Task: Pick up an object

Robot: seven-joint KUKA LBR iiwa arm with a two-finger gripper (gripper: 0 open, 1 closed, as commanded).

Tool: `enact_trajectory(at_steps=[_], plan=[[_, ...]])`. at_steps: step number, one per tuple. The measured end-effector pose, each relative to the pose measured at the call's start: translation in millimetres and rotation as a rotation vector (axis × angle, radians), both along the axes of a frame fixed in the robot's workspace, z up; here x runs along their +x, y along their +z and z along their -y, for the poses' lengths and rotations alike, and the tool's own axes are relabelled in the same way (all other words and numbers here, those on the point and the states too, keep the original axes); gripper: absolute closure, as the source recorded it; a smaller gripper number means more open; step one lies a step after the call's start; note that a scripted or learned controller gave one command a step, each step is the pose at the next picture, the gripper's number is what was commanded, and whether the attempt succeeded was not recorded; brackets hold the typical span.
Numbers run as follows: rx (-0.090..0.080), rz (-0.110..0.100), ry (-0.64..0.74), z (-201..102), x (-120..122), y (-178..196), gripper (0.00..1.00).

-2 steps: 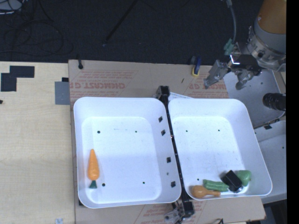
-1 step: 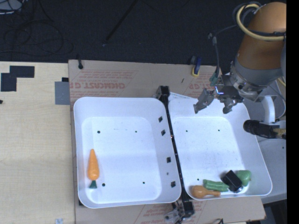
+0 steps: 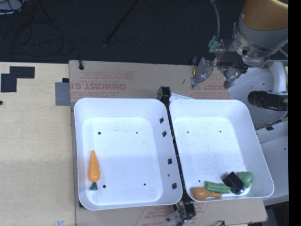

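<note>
Camera view: two-finger metal gripper (image 3: 212, 80) above the right white bin (image 3: 256, 131), fingers spread, maybe empty; orange toy carrot (image 3: 93, 166) left.

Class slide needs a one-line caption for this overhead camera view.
Open gripper hovers beyond two white bins: a carrot in the left bin, four small items clustered in the right bin.

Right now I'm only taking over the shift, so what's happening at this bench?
The arm's end effector hangs above the far edge of the right bin, open and holding nothing. In that bin's near corner lie a green toy, a black block and an orange-brown piece. A toy carrot lies in the left bin. Nothing has been picked up yet.
</note>
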State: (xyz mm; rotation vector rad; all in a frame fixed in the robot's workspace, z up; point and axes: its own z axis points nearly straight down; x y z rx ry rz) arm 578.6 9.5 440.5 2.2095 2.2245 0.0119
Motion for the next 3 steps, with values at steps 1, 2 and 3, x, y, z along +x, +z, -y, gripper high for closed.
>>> enact_trajectory(at_steps=[1, 2, 3], plan=[[-0.001, -0.032, -0.010, 17.0, -35.6, -202.5, 0.00], [-0.002, -0.008, -0.011, 29.6, -35.6, -139.9, 0.00], [0.000, 0.005, -0.002, -16.1, 7.2, -8.6, 0.00]])
